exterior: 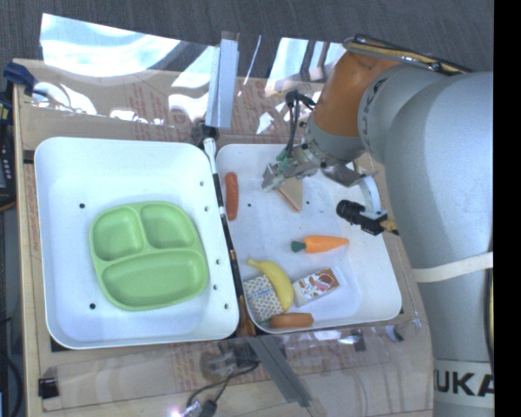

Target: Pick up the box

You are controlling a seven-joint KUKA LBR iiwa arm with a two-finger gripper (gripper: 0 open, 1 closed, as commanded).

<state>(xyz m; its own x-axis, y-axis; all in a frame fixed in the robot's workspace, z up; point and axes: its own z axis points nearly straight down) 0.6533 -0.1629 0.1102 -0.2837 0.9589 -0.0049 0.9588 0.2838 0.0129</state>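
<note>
Now we see the hand (280, 174) low in the right bin (378, 295), but we cannot tell how open it is. Our box (316, 286) lies near the banana (274, 281).

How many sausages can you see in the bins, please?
2: one sausage lies along the right bin's left wall, the other sausage against its near wall beside the banana. The arm may hide more.
</note>
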